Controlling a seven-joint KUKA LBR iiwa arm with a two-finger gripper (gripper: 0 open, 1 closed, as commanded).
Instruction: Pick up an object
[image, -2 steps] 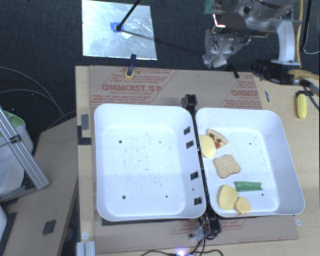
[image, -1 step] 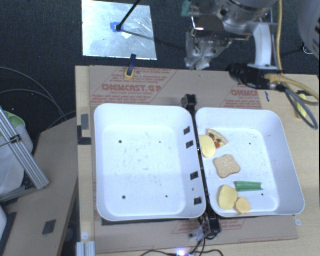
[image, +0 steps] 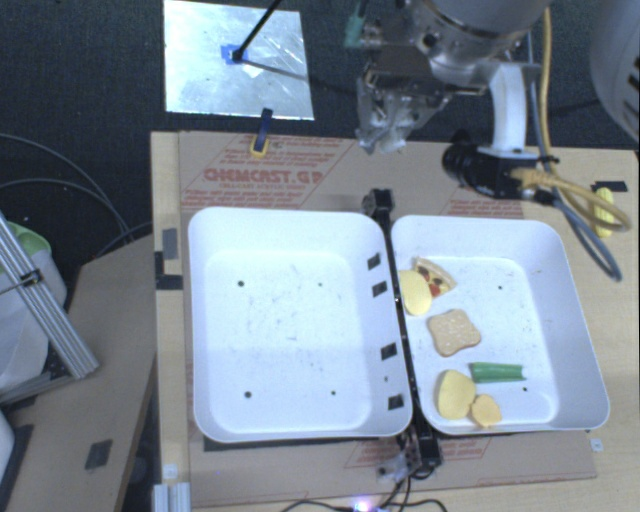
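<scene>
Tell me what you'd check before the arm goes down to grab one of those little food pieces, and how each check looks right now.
1. Pieces to grab lie in the right bin: ok.
2. Toast slice lies apart from its neighbours: ok.
3. Green piece lies close above the yellow slices: not ok for a clean grab.
4. Gripper is above the chosen piece: not ok, it hangs over the bench beyond the bins.
5. Gripper is free of any load: cannot tell, blurred.

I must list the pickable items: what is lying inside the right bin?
Inside the right bin: a yellow piece, a pizza slice, a bread slice, a green bean, two yellow-orange pieces. Anything beneath them is hidden.
</scene>
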